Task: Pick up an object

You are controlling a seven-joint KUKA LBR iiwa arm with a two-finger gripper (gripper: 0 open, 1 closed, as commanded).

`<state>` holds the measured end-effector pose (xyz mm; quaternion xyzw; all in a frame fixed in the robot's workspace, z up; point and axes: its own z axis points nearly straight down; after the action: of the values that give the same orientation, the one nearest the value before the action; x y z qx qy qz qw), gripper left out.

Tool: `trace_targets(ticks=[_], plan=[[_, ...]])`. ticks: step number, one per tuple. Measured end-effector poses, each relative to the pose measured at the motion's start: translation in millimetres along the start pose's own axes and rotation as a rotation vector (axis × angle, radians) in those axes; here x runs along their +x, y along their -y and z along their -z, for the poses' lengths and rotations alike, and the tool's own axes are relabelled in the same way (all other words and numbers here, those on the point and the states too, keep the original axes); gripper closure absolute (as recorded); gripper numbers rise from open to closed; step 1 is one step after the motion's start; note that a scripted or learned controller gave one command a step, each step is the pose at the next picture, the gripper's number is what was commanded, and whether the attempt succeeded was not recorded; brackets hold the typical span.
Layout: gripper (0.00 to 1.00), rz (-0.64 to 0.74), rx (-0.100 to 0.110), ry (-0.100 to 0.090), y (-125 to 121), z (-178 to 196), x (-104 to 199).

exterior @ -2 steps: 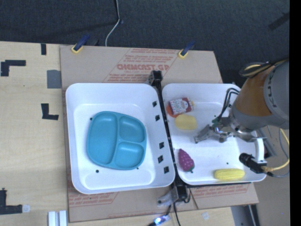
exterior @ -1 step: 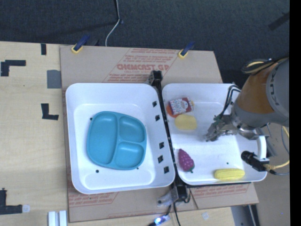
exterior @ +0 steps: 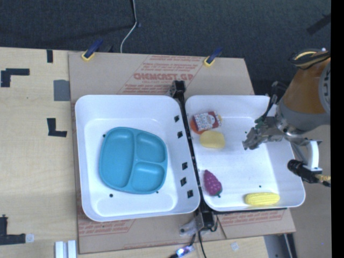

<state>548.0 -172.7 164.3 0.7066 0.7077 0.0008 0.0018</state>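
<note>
Gripper point(exterior: 251, 142) over right bin point(exterior: 279, 168), nothing visibly held; finger state cannot be told.

Contents, right bin: red packet point(exterior: 205, 121) and yellow block point(exterior: 213, 140) at left, purple grapes point(exterior: 212, 183) near left, corn cob point(exterior: 262, 199) at near edge. Left bin point(exterior: 86, 144): blue divided plate point(exterior: 133, 159). Pick judged not yet made; choosing, grasping and lifting all remain.

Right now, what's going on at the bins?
The arm reaches in from the right, its claw over the right bin, holding nothing. In that bin lie a red packet, a yellow block, purple grapes and a corn cob. The left bin holds a blue divided plate.
</note>
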Motion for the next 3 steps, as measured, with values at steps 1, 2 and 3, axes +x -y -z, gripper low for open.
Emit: trace_targets(ticks=[1, 2, 3], plan=[[1.00, 0.000, -0.002, 0.000, -2.8, 63.3, -2.4], [1.00, 0.000, 0.003, -0.001, -3.5, 89.1, -2.0], [1.00, 0.001, 0.006, -0.001, 4.3, 74.8, 51.4]])
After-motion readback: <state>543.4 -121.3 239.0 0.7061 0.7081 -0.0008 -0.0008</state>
